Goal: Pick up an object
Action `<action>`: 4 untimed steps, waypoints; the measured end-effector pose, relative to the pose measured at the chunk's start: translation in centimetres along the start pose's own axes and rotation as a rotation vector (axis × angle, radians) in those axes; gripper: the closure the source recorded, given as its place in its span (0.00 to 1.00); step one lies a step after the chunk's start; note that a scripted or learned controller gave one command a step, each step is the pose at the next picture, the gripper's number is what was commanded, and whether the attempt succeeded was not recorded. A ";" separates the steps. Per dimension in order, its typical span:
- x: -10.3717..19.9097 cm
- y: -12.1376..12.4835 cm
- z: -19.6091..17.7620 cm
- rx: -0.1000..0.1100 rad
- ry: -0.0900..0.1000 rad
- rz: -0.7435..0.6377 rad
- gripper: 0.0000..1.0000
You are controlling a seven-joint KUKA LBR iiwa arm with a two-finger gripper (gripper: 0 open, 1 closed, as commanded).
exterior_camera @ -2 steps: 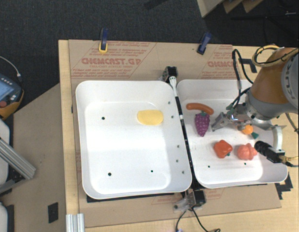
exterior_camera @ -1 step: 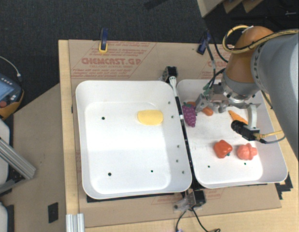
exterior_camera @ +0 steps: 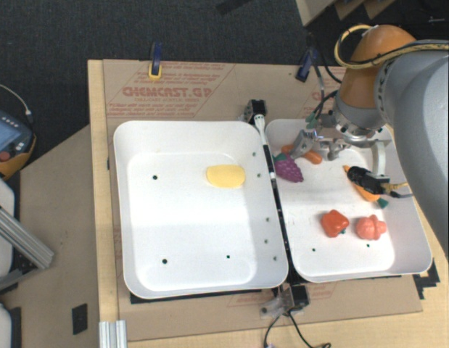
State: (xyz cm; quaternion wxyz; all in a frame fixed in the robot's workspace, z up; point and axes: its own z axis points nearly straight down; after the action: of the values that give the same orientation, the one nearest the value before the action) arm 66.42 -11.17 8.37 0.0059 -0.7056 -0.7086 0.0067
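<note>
The gripper (exterior_camera: pixel 317 148) hangs low over the right bin's (exterior_camera: pixel 398 256) far corner, its spread impossible to tell, just beside the purple grape bunch (exterior_camera: pixel 289 170), which looks light, knobbly and likely rigid plastic, best pinched across its narrow middle.
</note>
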 end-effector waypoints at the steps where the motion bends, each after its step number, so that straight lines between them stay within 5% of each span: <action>1: 0.1 -0.1 -1.0 -0.006 -0.001 0.002 1.00; 2: 1.2 -7.4 -0.7 -0.011 0.003 0.007 1.00; 3: 10.3 -9.7 -10.6 -0.027 0.005 -0.006 1.00; 4: 15.6 -8.4 -24.6 -0.037 0.005 -0.004 1.00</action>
State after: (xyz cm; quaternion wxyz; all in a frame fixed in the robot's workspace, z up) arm 58.39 4.45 33.07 -0.0055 -0.7040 -0.7101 -0.0081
